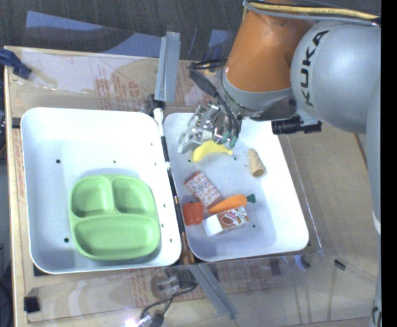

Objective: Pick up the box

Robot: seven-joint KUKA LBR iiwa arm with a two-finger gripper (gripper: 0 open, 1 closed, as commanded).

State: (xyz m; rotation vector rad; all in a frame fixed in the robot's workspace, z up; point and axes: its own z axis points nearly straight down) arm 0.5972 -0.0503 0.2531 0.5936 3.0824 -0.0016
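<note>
In the right bin [287, 216] lies a small red-and-white patterned box [202, 187], left of the middle. A second white carton with a red label [227, 221] lies nearer the front. My gripper [210, 139] hangs over the bin's back left part, above and behind the patterned box. Its fingers stand apart, with nothing between them. A yellow banana [212, 152] lies just under the fingertips, between the gripper and the box.
An orange carrot [228, 203] lies between the two boxes, with a red item [193, 213] at its left end. A tan cork-like piece [255, 161] lies to the right of the banana. The left bin [48, 135] holds a green divided tray [115, 218].
</note>
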